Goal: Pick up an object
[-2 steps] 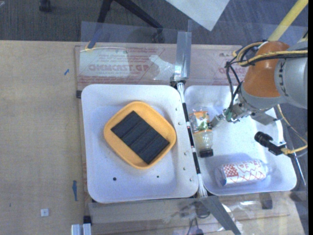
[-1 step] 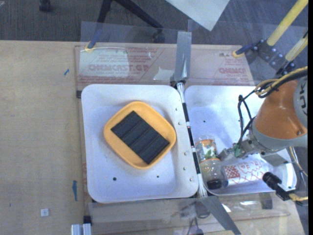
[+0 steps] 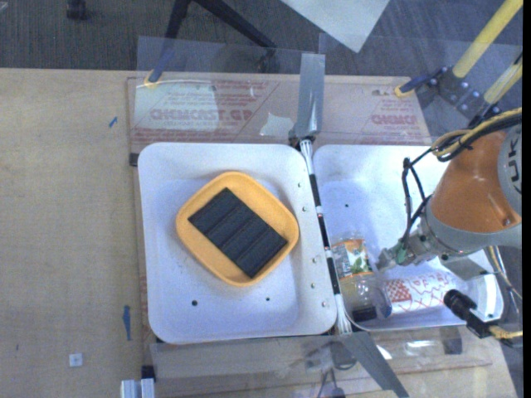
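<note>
A: Bench [image 3: 58,222] of pale wood carries two shallow white bins side by side. In the left white bin [image 3: 166,305], near its middle, lies a yellow-orange square plastic dish [image 3: 192,237] with a black ribbed slab [image 3: 237,232] on top of it.

B: And the right white bin [image 3: 365,172]?

A: At its near-left corner, against the wall between the bins, lies a small clear bottle with a green and orange label [image 3: 355,274]. Just beside it, along the near edge, lies a white packet with a red pattern [image 3: 415,292].

B: Where is the arm?

A: The grey arm with an orange band [image 3: 477,201] reaches over the right side of that bin. Its pincer [image 3: 397,255] is low, just beside the bottle and above the packet. I cannot tell from this view how the pincer stands, or if it touches anything.
</note>
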Robot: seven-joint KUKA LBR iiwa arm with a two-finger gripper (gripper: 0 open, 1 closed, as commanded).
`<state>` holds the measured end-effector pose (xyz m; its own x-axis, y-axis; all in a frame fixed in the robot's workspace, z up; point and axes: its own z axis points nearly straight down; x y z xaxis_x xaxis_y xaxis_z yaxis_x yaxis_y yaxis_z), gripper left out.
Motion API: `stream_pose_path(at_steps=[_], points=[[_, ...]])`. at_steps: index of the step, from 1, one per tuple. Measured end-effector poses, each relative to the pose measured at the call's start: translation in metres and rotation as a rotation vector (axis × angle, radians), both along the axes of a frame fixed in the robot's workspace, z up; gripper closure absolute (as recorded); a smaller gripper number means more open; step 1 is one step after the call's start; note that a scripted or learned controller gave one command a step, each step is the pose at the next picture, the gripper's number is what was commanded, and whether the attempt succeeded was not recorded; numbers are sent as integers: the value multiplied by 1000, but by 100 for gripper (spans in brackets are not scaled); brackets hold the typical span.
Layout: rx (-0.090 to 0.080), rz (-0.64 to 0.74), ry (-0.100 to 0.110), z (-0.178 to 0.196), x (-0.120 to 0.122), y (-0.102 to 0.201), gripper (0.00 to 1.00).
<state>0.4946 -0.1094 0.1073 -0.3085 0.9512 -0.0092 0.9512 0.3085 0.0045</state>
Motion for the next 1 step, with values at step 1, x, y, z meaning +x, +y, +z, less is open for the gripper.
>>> stream_pose_path(at_steps=[1], points=[[-9,-8,-7,2,1,-6,0]])
